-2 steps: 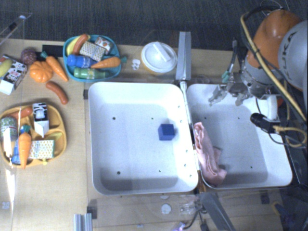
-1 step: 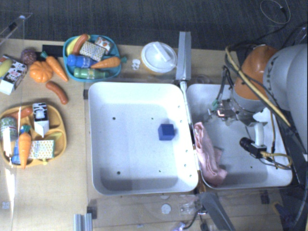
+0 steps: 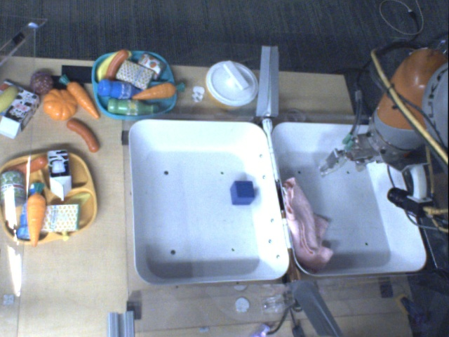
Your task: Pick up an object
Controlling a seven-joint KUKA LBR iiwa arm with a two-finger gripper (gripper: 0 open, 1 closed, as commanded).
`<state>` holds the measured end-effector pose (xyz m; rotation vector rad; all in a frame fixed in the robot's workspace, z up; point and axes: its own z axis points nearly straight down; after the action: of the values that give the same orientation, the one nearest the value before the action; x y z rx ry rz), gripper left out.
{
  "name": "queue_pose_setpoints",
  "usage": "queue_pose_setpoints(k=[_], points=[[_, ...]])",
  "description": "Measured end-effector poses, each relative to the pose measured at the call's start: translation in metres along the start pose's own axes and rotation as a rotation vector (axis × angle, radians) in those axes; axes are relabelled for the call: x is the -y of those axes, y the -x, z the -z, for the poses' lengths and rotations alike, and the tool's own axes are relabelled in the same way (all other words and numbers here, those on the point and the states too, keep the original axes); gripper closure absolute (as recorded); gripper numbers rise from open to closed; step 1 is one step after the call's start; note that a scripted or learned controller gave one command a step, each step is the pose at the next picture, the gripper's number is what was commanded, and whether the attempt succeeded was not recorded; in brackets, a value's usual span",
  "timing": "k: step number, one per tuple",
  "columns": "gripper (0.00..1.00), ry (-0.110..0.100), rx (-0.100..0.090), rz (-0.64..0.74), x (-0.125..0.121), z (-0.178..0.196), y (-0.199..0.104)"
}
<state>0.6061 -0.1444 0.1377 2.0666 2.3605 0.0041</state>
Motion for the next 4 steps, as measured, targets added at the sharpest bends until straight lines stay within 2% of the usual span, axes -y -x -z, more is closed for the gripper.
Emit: queue_pose_setpoints(k=[1,2,3,4], points=[[0.00,0.000,0.001,-0.017,0.033,0.045,0.057],[0.00,0.002,0.002,0.079,-0.005,0.077,0.062],[0.00,-0.002,-0.001,0.226,0.009,0.017,0.007],[0.00,0.002,0.001,0.382,0.030,0.121,-0.012]])
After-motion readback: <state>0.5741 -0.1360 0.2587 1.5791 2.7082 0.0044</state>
